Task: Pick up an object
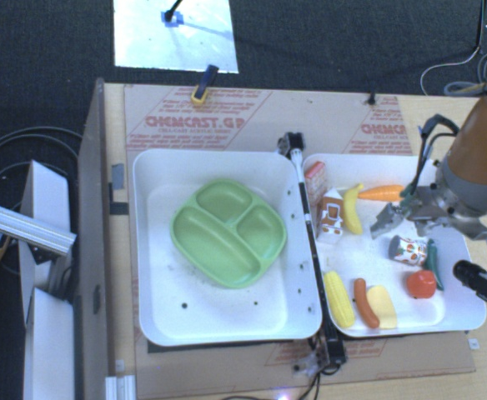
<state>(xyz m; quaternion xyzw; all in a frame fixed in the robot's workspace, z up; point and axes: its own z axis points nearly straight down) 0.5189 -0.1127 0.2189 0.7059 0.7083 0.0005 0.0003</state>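
The right bin (pixel 456 307) holds several toy foods: a small milk carton (pixel 331 213), a banana (pixel 352 209), a carrot (pixel 381 193), a printed can (pixel 409 250), a red tomato (pixel 423 284), a corn cob (pixel 337 298), a sausage (pixel 364 302) and a yellow slice (pixel 384 306). My gripper (pixel 387 221) hangs low over the middle of this bin, just right of the banana, below the carrot and above-left of the can. Nothing is visibly held in it.
The left bin (pixel 156 307) holds a green divided plate (pixel 227 233). A black divider rail (pixel 306 223) runs between the bins. A red-and-white box (pixel 314 173) leans at the right bin's top left. A green stick (pixel 434 267) lies beside the tomato.
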